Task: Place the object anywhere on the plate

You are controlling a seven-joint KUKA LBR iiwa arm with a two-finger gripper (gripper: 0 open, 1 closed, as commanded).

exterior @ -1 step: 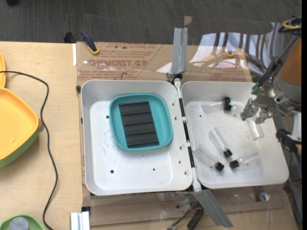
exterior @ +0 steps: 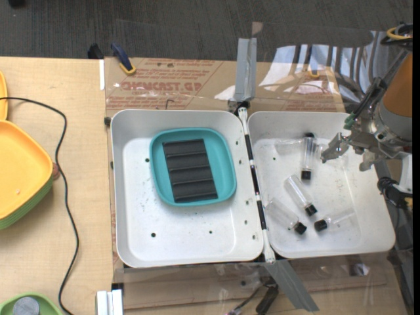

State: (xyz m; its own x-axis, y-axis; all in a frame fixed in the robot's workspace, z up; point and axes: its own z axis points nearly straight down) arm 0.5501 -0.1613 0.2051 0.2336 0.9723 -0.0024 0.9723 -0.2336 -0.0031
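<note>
Left bin (exterior: 131, 195): teal square plate (exterior: 193, 167) carrying a dark ribbed insert (exterior: 189, 170). Right bin (exterior: 367, 238): 4 clear vials with black caps, 1 upright-lying near the top (exterior: 306, 155), 3 clustered lower (exterior: 300, 196). Gripper (exterior: 351, 149) hovers above the right bin's upper right area, fingers spread apart, nothing between them.

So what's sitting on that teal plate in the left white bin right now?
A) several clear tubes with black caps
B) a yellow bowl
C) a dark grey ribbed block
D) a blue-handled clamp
C: a dark grey ribbed rectangular block lies on the teal square plastic plate in the left shallow white bin, while the clear plastic tubes with black caps lie in the right shallow white bin.
</note>
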